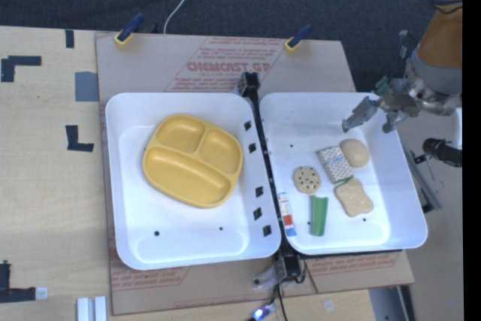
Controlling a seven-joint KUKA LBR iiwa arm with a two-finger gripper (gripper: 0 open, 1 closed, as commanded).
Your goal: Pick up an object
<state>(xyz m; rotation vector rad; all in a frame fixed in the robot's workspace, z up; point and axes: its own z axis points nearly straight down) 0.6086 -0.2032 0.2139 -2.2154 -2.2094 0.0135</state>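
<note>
Currently: right bin (398,184) holds five items, one each: cookie (306,179), green stick (319,216), bread slice (354,198), wrapped packet (334,163), tan bun (355,152). Left bin (120,184): one yellow divided plate (193,159). Gripper (372,116) above the right bin's far edge, fingers apart, nothing between.

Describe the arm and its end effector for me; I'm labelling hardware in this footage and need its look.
The arm is grey, with a wide orange band above the wrist and a rounded, cylindrical body. Below it sits a metallic grey wrist block. The end effector is dark grey and slim, with thin finger-like prongs. A black fitting sticks out beside the arm. No markings are legible.
</note>
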